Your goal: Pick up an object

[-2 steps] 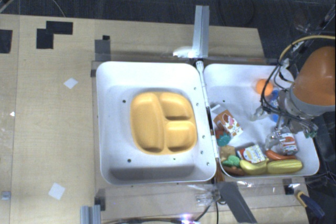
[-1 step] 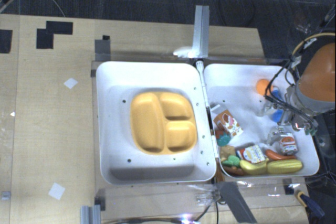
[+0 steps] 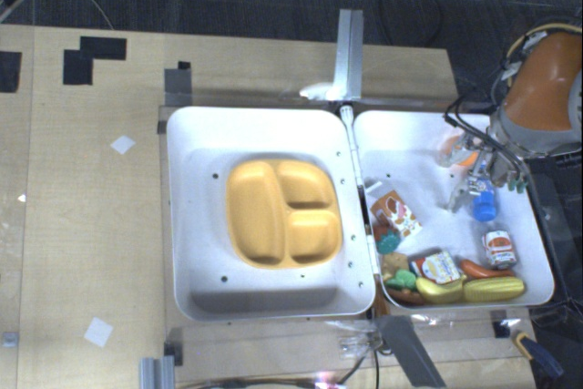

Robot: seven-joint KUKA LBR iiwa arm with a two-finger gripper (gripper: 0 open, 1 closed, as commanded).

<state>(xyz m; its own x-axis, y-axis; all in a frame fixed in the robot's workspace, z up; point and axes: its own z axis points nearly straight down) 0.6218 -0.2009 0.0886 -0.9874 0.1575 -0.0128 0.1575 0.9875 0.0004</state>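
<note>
I see my gripper [image 3: 475, 187] low in the right bin [image 3: 414, 137], right of frame centre, a small blue object [image 3: 485, 204] touching its tips just below-right; I cannot tell whether it is clamped or merely beside them.

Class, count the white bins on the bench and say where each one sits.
2. The left bin holds a yellow divided tray. The right bin sits beside it, holding small items piled toward its near edge, with the gripper above it.
</note>
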